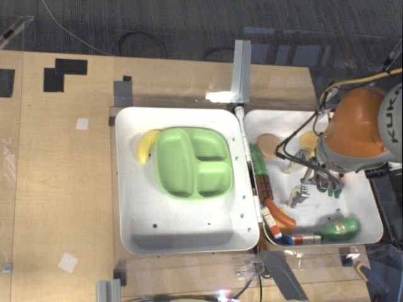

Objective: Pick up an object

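A wooden desk (56, 187) carries two shallow white bins side by side. The left bin (141, 225) holds a large green divided tray (192, 162), lying flat near the bin's middle, with a yellow banana (147, 145) tucked against the tray's left edge. The grey arm with its orange band (356, 124) reaches in from the right over the right bin (365, 206). The tool (301, 194) hangs over the middle of that bin, above bare white floor; whether it is spread or pressed together cannot be told from this angle, and nothing shows between its tips. Along the right bin's left wall lie a green stick (257, 159) and a brown bar (264, 186). An orange sausage-shaped item (280, 214) lies near the front left corner. A green bottle-like object (340, 228) rests by the front wall. A tan round piece (269, 145) sits toward the back.
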